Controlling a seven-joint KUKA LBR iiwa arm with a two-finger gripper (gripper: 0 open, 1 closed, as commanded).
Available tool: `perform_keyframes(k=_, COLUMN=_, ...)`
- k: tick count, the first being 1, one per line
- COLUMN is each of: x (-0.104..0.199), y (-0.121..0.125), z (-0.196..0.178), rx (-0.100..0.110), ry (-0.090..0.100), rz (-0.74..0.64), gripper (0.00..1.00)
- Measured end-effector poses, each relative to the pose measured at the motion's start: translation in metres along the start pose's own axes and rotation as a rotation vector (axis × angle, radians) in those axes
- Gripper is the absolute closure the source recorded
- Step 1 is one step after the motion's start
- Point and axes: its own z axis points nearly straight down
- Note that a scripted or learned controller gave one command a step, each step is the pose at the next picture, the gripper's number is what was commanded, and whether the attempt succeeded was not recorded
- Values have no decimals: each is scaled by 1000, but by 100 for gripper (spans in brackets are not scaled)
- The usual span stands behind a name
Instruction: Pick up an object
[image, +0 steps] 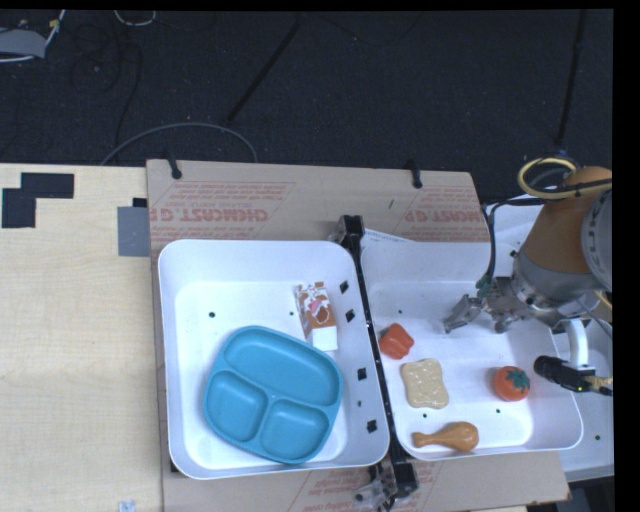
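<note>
Camera view shows the task barely begun, by my reading: nothing sits between the fingers of the grey two-finger gripper, which hangs low over the shallow white right-hand bin, its fingers spread and pointing toward the black divider clip between the bins. A grasp and a lift are both left to do.

The shallow white left-hand bin holds a large blue three-compartment plastic tray and, just beyond the tray's far edge, a small printed packet.

In the right-hand bin, taking the gripper as landmark: a tan toy bread slice lies nearer the camera and to the left; a tan toy chicken drumstick lies beyond that, by the bin's near wall; an orange-red toy pepper is near its fingertips, toward the divider; a small red toy tomato lies nearer the camera, to the right. Any of these could serve as the object.
</note>
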Motion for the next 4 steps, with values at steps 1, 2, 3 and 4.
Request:
perform_keyframes(k=1, x=0, y=0, z=-12, rx=-2, ry=0, rz=0, gripper=100)
perform_keyframes(k=2, x=-9, y=7, z=-65, rx=-8, ry=-3, rz=0, gripper=100)
perform_keyframes(k=3, x=-7, y=0, z=-110, rx=-7, ry=-2, rz=-1, gripper=100)
perform_keyframes(k=4, x=-8, y=0, z=-163, rx=-9, ry=-3, rz=-2, gripper=100)
